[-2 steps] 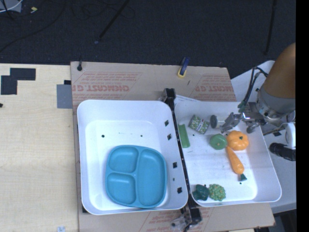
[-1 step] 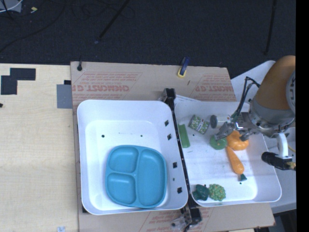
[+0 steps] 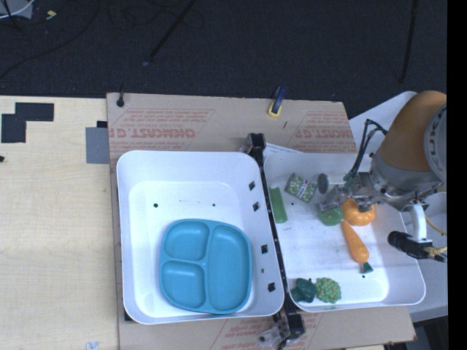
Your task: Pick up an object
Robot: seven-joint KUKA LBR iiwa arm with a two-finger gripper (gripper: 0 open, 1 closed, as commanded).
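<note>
Apparently mid-approach, the gripper (image 3: 332, 204) hovered low in the right bin (image 3: 408, 286), just above a small green piece (image 3: 330, 216); whether it was apart or together could not be told. Next, probably closing and lifting.

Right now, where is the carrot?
The carrot lies in the right bin, right of centre, just below the orange ball, pointing down toward the near edge.

The light wood bench (image 3: 51, 224) has a big flat sheet of brown cardboard (image 3: 219, 122) on it. Two white bins sit on the cardboard, the left bin (image 3: 139, 188) touching the right bin (image 3: 408, 290)
</note>
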